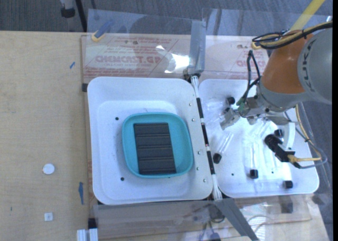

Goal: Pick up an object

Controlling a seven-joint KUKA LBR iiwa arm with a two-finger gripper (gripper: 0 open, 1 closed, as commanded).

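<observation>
two shallow white bins [100, 129] sit side by side; the two-finger gripper [232, 116] hangs low at the upper left of the right bin, and whether it grips anything i cannot tell. the nearest candidate, a clear plastic tube [226, 142], lies just below it toward the lower frame, its long axis slanting lower left to upper right.

Grey arm [317, 71], orange band [282, 71]

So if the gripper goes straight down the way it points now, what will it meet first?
Most likely the floor of the right bin, or one of the clear plastic pieces lying on it. The gripper hangs over that bin's upper left part; depth is hard to judge from one view.
</observation>
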